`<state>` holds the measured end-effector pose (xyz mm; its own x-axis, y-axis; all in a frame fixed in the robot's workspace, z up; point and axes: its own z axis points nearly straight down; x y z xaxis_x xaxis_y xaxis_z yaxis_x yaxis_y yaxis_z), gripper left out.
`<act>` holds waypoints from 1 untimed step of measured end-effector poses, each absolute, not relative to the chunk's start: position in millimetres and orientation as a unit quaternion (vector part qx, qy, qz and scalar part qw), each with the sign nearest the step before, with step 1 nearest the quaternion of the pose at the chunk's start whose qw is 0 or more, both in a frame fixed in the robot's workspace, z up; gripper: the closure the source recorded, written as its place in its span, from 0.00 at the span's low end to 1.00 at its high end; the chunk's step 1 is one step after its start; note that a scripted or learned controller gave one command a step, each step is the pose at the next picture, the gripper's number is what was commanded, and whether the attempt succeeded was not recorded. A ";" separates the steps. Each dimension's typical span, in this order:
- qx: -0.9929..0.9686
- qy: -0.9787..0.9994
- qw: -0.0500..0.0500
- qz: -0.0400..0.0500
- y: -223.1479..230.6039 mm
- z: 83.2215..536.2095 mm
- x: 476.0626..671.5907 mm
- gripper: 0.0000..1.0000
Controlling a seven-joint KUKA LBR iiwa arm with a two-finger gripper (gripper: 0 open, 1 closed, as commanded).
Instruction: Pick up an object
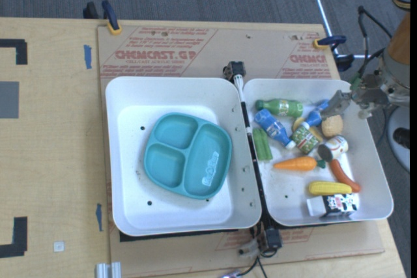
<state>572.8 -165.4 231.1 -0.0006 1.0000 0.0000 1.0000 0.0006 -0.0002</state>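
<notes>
Two white bins sit side by side on the surface (pixel 52 159), their inner rims touching along a dark hinge line; all places below are given relative to the right bin (pixel 378 205). The end effector (pixel 344 101) hangs over this bin's far right corner, just inside the rim, with the grey arm (pixel 391 78) coming in across the right wall. Whether it is spread or pressed together I cannot tell — the tips blur into the items beneath, and nothing is clearly seen between them. Contents crowd the far half and the right side: a green bottle (pixel 281 107) lying near the far wall, a blue bottle (pixel 272 127) slanted just below it, a small green-labelled can (pixel 305 138) beside that, a tan potato-like piece (pixel 332 125) just below the end effector, a small blue item (pixel 315 117) touching or nearly touching the potato piece. Along the left wall lies a green stick-shaped item (pixel 262 143). Mid-bin, an orange carrot (pixel 296 165); toward the right wall, a red-orange piece (pixel 341 172), a yellow corn cob (pixel 330 189), and a black-and-white carton (pixel 333 205) against the near rim. Open floor — the near-left quarter of the bin, from the carrot down to the near rim. The left bin (pixel 124 101), across the shared rim, carries a teal divided plate (pixel 187 155) set centrally, with bare margin on all sides.
</notes>
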 end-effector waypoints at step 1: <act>-0.708 -0.706 -0.007 -0.004 -195.5 112.1 550.6 0.00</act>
<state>550.6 -195.5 112.1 0.0027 1.0000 -0.0039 0.9999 -0.0027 0.0155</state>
